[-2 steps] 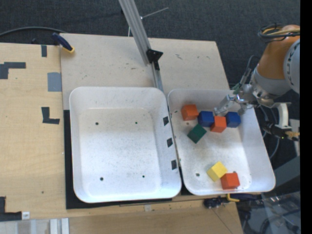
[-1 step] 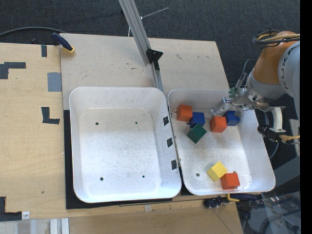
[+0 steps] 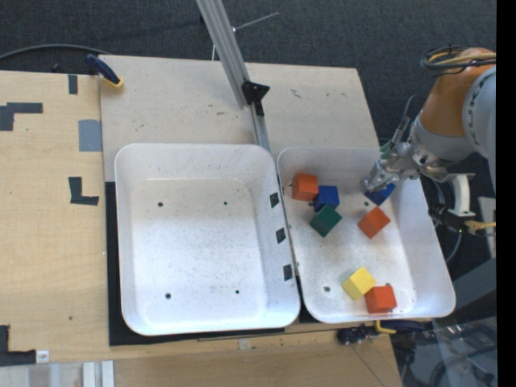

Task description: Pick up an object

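My gripper (image 3: 378, 185) hangs over the upper right part of the right bin (image 3: 426, 248), reaching in from the right. A small blue block (image 3: 380, 192) shows between its fingertips, tilted, and the fingers are shut on it. Just below it lies an orange-red block (image 3: 373, 222). Further left in the same bin an orange block (image 3: 305, 186), a second blue block (image 3: 328, 196) and a green block (image 3: 326, 220) sit clustered together. A yellow block (image 3: 359, 282) and a red block (image 3: 380, 298) rest near the bin's front edge.
The left bin (image 3: 193, 240) stands beside the right one. A slanted metal rail (image 3: 230, 47) runs down to the gap between the bins. Cables (image 3: 459, 216) hang beside the arm at the right.
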You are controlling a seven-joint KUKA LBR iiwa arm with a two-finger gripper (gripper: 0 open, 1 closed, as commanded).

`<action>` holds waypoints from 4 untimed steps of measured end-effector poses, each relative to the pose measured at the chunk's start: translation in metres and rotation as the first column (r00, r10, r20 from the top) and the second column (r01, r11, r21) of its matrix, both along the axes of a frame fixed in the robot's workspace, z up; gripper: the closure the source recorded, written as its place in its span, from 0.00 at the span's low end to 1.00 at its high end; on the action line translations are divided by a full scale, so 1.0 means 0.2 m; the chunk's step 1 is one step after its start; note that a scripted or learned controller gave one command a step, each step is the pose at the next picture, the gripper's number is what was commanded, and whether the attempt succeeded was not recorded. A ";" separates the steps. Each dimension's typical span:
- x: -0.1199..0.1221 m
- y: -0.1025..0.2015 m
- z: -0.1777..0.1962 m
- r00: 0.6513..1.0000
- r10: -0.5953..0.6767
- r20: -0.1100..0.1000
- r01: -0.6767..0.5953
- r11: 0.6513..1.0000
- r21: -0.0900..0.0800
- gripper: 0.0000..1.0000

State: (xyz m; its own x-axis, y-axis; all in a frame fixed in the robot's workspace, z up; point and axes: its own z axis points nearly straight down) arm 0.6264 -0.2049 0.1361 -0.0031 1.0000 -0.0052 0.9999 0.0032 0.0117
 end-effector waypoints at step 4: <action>-0.11 0.29 0.59 1.000 0.001 -0.012 -0.001 1.000 0.006 1.00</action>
